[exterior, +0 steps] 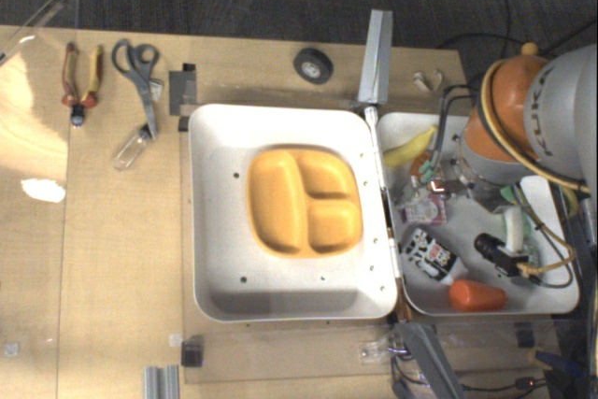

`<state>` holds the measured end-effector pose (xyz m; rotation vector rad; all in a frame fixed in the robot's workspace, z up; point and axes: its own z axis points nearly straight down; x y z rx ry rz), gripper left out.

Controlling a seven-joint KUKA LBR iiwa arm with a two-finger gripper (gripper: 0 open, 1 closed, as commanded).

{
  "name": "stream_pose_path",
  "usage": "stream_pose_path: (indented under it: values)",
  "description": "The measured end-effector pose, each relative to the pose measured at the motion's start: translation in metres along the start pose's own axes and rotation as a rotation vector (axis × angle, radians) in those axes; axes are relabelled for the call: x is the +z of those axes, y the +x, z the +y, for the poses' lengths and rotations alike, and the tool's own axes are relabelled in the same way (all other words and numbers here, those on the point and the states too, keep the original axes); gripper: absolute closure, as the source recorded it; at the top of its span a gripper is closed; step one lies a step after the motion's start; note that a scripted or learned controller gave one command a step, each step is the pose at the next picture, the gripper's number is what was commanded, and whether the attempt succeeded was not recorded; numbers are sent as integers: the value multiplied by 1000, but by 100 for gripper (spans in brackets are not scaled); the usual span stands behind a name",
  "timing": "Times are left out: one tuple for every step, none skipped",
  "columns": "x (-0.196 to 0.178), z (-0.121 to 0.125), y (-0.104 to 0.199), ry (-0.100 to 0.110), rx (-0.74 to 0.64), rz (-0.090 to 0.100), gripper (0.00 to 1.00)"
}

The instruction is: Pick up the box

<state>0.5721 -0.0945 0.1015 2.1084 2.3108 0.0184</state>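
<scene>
Wooden bench at far left carries red-handled pliers and scissors; black tape roll sits farther along. Left bin holds yellow divided tray. Right bin holds clutter: banana at upper left, box, black and white, lying tilted at lower left, orange object near front wall. Gripper hangs over right bin just above and behind box, apart from it; nothing seen held. Finger opening cannot be told. Arm enters from right.
</scene>
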Motion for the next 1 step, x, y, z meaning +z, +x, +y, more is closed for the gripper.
stream_pose_path:
  values:
    - [-112, 12, -12, 10, 102, 0, 100]
